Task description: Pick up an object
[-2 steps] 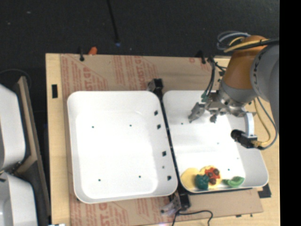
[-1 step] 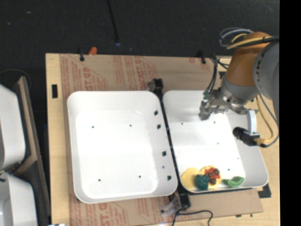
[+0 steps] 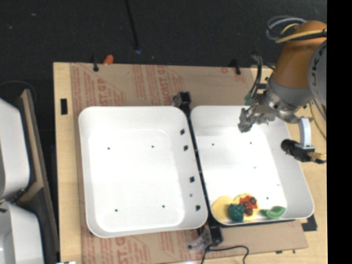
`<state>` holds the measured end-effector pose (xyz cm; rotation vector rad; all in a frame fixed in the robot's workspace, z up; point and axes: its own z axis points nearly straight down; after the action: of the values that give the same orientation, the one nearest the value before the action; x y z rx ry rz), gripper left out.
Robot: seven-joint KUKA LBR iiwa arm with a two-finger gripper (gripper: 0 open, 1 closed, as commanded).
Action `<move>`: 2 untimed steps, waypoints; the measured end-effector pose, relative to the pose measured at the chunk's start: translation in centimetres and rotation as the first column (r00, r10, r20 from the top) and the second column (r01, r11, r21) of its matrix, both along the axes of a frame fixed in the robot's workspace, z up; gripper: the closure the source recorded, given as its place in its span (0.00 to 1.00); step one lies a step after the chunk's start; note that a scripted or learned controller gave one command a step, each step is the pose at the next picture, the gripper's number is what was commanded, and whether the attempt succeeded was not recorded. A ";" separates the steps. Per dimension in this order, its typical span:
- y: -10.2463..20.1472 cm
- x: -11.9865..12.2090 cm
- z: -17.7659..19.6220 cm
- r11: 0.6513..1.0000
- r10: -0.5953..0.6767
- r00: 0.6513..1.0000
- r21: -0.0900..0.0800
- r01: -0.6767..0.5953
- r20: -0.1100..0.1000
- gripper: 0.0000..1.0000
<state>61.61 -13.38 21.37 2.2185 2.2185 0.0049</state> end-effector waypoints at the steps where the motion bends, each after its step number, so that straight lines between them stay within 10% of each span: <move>1: 0.1 -0.7 5.9 1.000 0.000 1.000 0.000 0.000 0.001 1.00; 2: 0.1 -0.7 6.4 1.000 0.000 1.000 0.001 0.000 -0.004 1.00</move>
<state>60.91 -13.29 27.73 2.2211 2.2208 0.0009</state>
